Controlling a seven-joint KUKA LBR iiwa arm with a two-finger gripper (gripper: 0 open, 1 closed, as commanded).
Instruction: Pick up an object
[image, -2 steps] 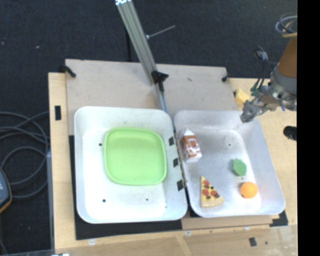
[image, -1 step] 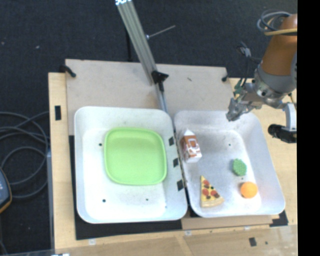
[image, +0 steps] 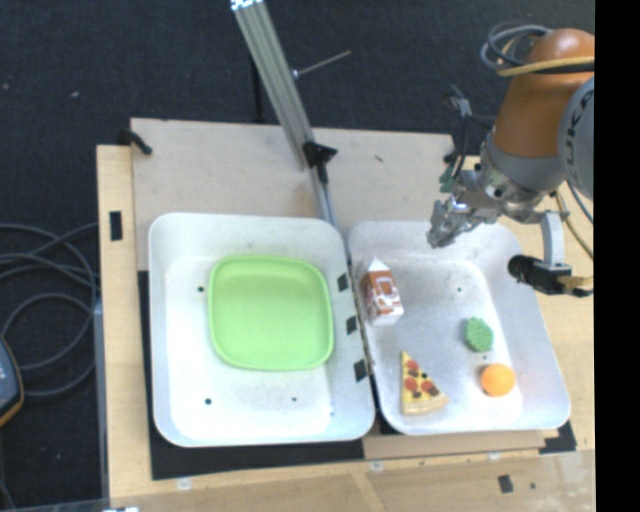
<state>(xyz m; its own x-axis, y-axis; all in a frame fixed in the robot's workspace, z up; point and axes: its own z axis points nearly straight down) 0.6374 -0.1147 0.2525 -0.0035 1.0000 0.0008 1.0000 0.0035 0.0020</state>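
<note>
In the right bin lie a small carton with a brown and white label near the left wall, a toy pizza slice at the front, a green knobbly object and an orange ball to the right. My gripper hangs over the back edge of the right bin, apart from all of them, with nothing visibly between its fingers. The carton is the nearest object, to the gripper's front left.
The left bin holds a light green square plate. A slanted metal pole crosses from the top down to the gap between the bins. Cables lie on the dark floor at the left.
</note>
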